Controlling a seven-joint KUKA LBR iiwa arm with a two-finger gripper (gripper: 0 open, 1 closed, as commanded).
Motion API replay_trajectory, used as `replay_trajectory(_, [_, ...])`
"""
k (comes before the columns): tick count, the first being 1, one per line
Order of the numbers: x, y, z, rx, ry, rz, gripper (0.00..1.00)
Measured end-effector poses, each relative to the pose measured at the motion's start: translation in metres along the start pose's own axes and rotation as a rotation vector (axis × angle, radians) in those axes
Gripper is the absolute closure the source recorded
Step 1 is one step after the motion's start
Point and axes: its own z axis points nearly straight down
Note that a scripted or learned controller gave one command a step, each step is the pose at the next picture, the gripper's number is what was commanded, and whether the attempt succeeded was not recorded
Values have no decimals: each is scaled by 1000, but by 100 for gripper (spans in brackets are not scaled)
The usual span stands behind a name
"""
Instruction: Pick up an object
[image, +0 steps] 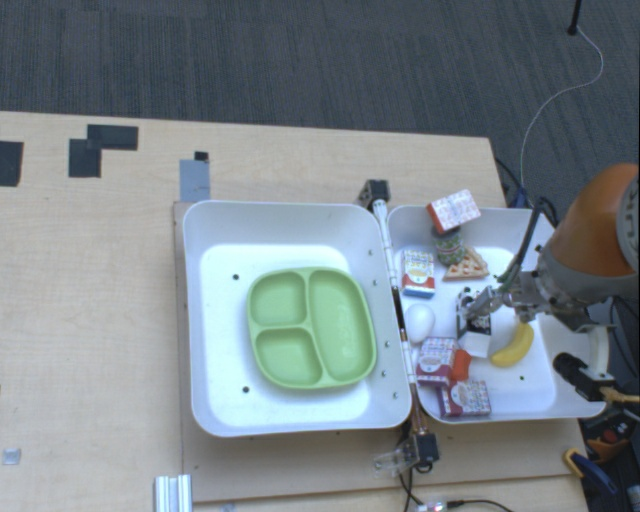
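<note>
Hovering low in right bin, hand state unclear; banana just right-near, long axis diagonal.

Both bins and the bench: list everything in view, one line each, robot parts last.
left bin: 1, white, holds the tray
divided tray: 1, light green, middle of left bin
right bin: 1, white, holds the small items
banana: 1, yellow, right bin, near the gripper
egg-shaped item: 1, white, right bin's left side
small cartons: several, red and white, right bin, one on its far rim
bench: 1, light wood
gripper: 1, dark, over right bin
arm: 1, grey and orange, from the right
</note>
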Motion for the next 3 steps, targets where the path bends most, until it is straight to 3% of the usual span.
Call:
replay_trajectory(1, [2,4,-13,-9,4,-3,100])
replay_trajectory(2, [3,4,-13,-10,5,-3,0])
replay_trajectory(3, [4,6,-24,-13,5,-7,100])
